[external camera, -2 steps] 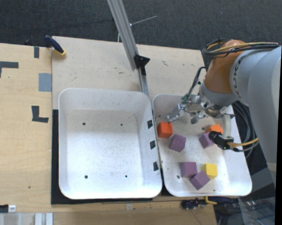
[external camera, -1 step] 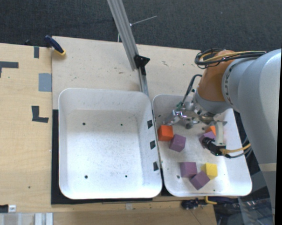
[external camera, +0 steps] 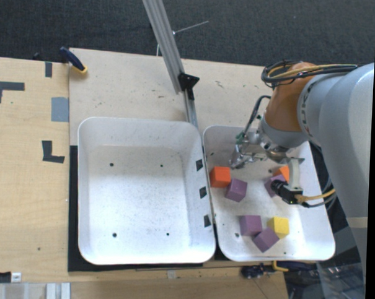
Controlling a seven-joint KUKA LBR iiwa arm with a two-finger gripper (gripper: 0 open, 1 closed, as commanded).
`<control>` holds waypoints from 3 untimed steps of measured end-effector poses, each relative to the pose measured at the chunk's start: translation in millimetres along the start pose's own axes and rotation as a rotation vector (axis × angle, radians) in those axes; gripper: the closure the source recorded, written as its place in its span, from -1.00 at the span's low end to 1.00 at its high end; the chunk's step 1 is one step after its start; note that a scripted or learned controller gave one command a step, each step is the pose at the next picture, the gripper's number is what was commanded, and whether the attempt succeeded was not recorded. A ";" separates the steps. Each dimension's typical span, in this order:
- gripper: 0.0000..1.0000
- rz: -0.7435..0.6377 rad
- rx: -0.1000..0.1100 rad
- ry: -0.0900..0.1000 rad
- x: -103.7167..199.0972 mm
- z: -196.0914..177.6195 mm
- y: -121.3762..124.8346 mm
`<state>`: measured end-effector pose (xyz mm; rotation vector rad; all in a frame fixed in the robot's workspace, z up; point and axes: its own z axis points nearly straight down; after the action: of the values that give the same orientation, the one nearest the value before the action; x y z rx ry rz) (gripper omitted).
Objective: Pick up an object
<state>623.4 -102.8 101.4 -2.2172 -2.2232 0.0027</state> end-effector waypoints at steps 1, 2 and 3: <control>1.00 0.001 -0.006 0.000 6.7 -56.6 -6.4; 1.00 0.001 -0.005 0.000 10.3 -99.9 -8.9; 1.00 0.002 -0.003 0.000 10.8 -109.6 -8.5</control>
<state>615.2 -92.1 211.1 -2.2206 -2.2226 -0.0009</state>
